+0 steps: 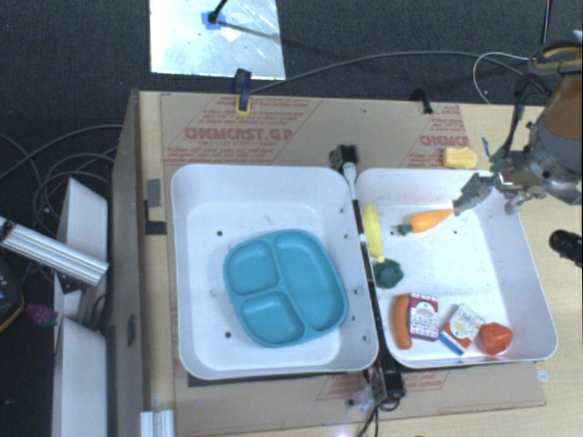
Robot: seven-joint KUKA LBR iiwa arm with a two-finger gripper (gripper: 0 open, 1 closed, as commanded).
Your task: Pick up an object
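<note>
gripper (490, 192): above right bin (528, 271), fingers spread apart, holding nothing. carrot (428, 219): just beside, lying in bin, not lifted. task: pick not yet made; grasp and lift remain.

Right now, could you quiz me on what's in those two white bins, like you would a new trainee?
1. True or false: the blue tray lies in the left bin.
2. Which toy lies nearest the gripper? A) tomato B) carrot C) broccoli
3. Fill in: the corn cob lies along the right bin's ____ edge.

Key: 1 true; 2 B; 3 left. The gripper hovers just right of the carrot, with nothing seen between its fingers.
</note>
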